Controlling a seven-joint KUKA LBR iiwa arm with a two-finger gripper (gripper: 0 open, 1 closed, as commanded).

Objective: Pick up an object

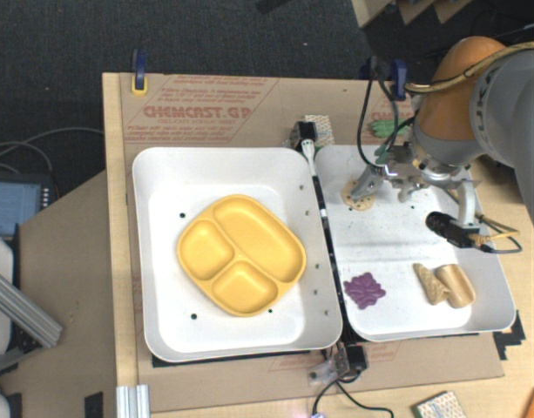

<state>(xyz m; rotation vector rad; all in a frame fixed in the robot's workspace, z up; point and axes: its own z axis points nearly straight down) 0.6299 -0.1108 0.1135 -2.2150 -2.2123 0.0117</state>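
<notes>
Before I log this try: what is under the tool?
A cookie lies on the right bin floor beneath the tool. The arm covers the bin's far corner.

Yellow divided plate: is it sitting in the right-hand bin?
No. The yellow divided plate lies in the left bin, while the right bin holds the purple grape cluster and the tan bread piece.

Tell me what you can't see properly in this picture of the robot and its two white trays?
- The gripper: the arm's wrist covers it from above, so its grip is unclear.
- The small tan thing under the gripper: too small to identify.
- The purple object: blurry, its kind is unclear.
- The arm: cut off by the picture's right edge.
- The right bin: its far corner is hidden behind the arm.
</notes>
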